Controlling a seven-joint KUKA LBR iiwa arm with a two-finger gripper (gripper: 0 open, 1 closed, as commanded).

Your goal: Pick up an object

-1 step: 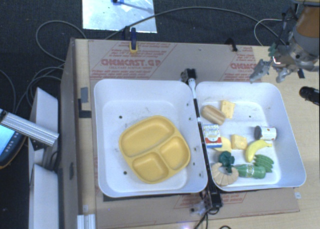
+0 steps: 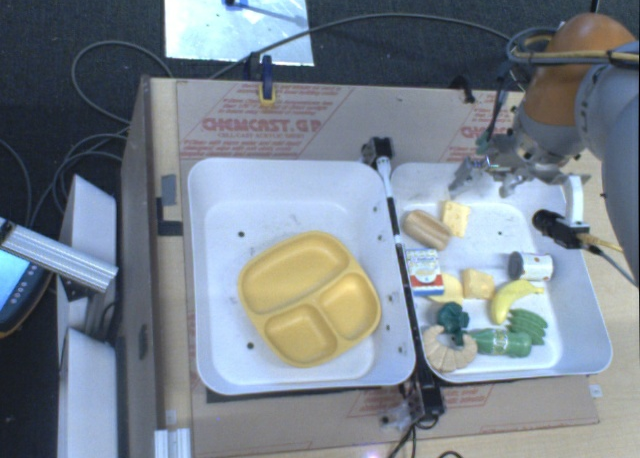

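Note:
My gripper [image 2: 486, 181] hangs over the far end of the right bin [image 2: 590, 331], open, with nothing between its spread fingers [image 2: 461, 179]. Below it in the bin lie a yellow cheese wedge [image 2: 457, 217] and a tan hot-dog roll [image 2: 427, 228]. Nearer the front are a small red-and-white carton [image 2: 423, 271], a yellow block [image 2: 477, 283], a silver can [image 2: 530, 266], a banana [image 2: 512, 296], a green broccoli piece [image 2: 452, 318], a green vegetable [image 2: 510, 339] and a round tan cookie [image 2: 447, 352].
The left bin [image 2: 215, 246] holds a yellow divided tray [image 2: 308, 296]. A ridge [image 2: 397, 246] separates the two bins. Cables trail over the dark floor behind the bench. A black-and-white fitting [image 2: 560, 226] on the arm hangs over the right bin's far right side.

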